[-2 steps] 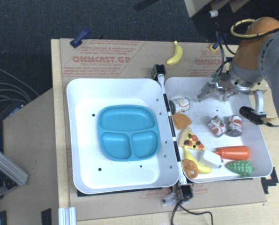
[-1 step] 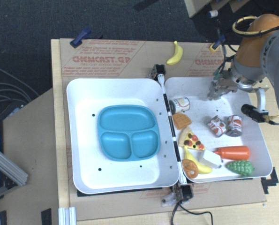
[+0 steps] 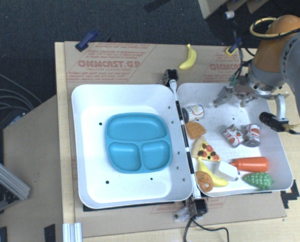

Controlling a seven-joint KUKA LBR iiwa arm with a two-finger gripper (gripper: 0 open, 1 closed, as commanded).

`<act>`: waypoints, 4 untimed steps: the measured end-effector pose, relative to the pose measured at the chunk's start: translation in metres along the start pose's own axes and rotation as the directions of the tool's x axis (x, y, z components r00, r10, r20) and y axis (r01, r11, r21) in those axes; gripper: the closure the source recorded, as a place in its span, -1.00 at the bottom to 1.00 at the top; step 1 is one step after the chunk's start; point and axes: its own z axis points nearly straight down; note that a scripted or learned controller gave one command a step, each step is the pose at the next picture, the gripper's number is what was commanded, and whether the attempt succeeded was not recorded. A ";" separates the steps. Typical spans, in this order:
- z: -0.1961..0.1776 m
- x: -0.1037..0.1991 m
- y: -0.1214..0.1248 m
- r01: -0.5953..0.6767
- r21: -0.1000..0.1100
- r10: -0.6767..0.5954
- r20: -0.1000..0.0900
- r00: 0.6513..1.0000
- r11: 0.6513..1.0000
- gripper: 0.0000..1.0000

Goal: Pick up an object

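- Camera view — gripper (image 3: 234,96) sits at the far edge of the right bin (image 3: 281,150), over bare floor; how far it's open I cannot tell, nothing visibly in it.
- Nearest candidates: two crumpled cans (image 3: 242,134) lie toward the near side of the gripper, touching each other, mid-bin. A third small can (image 3: 193,112) lies toward the left, against the divider wall, long axis roughly left-right.
- Carrot (image 3: 249,163) lies farther toward the near edge, long axis left-right; green grapes (image 3: 256,179) just beside it.
- Near-left corner cluster: pizza slice (image 3: 207,151), banana (image 3: 214,174), pretzel (image 3: 204,181), bread piece (image 3: 194,130) — one each, closely packed.
- Left bin (image 3: 86,105): one blue divided plate (image 3: 137,141).
- Outside the bins: one second banana (image 3: 188,58) on the board.
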 end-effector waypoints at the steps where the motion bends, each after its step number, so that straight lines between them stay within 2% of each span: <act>1: -0.011 0.000 0.001 0.001 -0.003 -0.001 0.001 1.000 1.000 1.00; 2: -0.010 0.000 0.001 0.001 -0.002 -0.001 0.001 1.000 1.000 -1.00; 3: -0.021 0.000 0.001 0.002 -0.005 -0.002 0.002 1.000 1.000 1.00; 4: -0.021 0.000 0.001 0.002 -0.004 -0.002 0.002 1.000 1.000 -1.00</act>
